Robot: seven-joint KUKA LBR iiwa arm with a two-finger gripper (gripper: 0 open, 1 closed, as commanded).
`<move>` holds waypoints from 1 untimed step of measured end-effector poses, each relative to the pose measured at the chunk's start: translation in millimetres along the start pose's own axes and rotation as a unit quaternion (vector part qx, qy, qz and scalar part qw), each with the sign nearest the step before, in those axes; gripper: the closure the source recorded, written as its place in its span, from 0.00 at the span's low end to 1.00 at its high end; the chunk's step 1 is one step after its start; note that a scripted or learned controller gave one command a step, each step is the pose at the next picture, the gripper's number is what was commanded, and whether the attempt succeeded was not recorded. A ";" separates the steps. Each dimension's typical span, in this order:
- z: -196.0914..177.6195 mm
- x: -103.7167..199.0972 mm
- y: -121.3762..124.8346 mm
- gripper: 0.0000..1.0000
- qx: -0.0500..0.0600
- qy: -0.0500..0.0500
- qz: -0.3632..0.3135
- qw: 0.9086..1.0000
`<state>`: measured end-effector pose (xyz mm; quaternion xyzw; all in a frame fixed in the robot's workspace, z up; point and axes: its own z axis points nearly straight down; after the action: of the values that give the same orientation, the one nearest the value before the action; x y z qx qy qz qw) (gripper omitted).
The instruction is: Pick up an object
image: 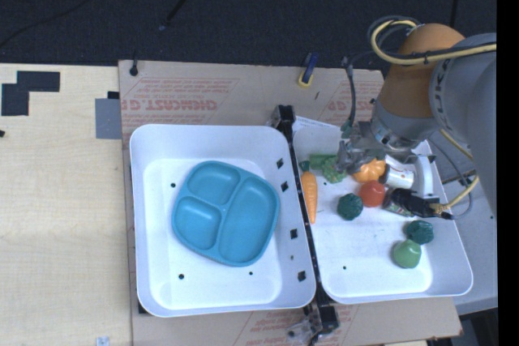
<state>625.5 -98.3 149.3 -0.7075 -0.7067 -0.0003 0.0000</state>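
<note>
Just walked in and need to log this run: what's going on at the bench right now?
A grey KUKA arm reaches in from the right, its gripper low over the right bin, among toy foods: an orange piece, a red one, a carrot and green pieces. Whether it has hold of anything is unclear. The left bin holds a blue divided plate.

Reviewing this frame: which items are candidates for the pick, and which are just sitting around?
Pick candidates, right bin:
carrot
leafy green piece
dark green ball
red ball
yellow-orange piece
dark green lump
light green ball
gripper hovers near them

Bystanders:
blue divided plate in left bin
blue-yellow clamp
</note>
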 end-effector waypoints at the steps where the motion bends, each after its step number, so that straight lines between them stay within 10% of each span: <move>1: -58.3 -8.9 -2.7 1.00 0.000 0.000 0.001 1.000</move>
<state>622.8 -107.2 207.6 -0.7083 -0.7059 -0.0003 -0.0006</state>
